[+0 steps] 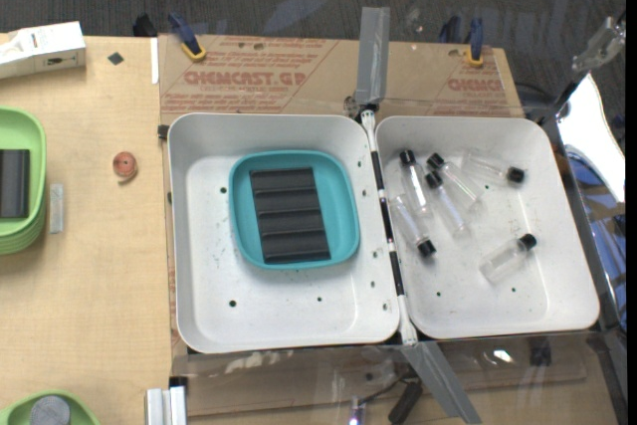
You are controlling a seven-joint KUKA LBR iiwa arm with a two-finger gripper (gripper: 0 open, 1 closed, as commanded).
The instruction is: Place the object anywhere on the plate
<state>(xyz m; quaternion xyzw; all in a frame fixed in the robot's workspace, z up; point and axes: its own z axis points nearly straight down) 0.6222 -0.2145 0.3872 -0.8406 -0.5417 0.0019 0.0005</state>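
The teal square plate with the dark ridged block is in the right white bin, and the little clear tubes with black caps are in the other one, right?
Not quite. The camera view shows the teal square plate with the dark ridged block in the left white bin. The little clear tubes with black caps lie in the other one, the right white bin.

The clear vials [446,192] in the right bin [557,314] are hard to count: their see-through bodies fade into the white floor and overlap, leaving mainly the black caps readable. At the left edge, a green tray [25,179] is cut off, and a green round thing [45,410] is cropped at the bottom-left corner.
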